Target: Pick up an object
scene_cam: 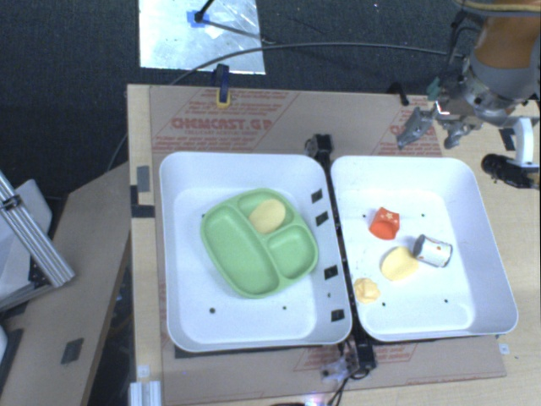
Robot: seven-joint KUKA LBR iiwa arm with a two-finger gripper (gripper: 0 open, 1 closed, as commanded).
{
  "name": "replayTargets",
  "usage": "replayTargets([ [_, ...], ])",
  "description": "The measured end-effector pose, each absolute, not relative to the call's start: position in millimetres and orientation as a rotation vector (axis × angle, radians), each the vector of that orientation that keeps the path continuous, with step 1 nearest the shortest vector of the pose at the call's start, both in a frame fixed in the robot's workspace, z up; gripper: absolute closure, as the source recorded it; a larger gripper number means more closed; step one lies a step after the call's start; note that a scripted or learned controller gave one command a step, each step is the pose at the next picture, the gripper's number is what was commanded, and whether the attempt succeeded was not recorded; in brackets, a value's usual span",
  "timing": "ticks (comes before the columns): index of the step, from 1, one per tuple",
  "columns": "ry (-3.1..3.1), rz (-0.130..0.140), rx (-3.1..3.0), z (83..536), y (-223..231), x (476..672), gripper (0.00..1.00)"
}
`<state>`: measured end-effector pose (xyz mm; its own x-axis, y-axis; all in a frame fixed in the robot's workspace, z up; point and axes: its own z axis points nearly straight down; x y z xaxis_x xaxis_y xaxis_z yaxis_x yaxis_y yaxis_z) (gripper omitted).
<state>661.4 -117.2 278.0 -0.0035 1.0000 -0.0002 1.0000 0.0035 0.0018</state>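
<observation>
The claw (431,131) hangs in the upper right of the frame, above the far rim of the right bin (486,227), with its two fingers spread apart and nothing between them. It sits at the end of the arm (507,41), which enters from the top right corner.

Below and a little left of the claw, in the middle of the right bin, lie the candidates: a red piece (385,222), a silver can (433,251) on its side, a yellow lump (398,265) touching the can, and a small pale piece (366,290) near the bin's lower left. They are close together, the red piece slightly apart from the rest.

The left bin (182,252) holds a green tray (232,256) with a yellow item (268,216) in its upper compartment.

This looks like the approach step: no object chosen or reached. The next move calls for coming down over one object, probably the red piece, since it stands free of its neighbours, with the fingers straddling it.
</observation>
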Motion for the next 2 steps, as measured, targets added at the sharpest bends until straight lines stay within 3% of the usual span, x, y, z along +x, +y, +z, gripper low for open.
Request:
replayTargets([
  [2,2.223,-0.002,2.220,166.1,-115.9,659.8,0.00],
])
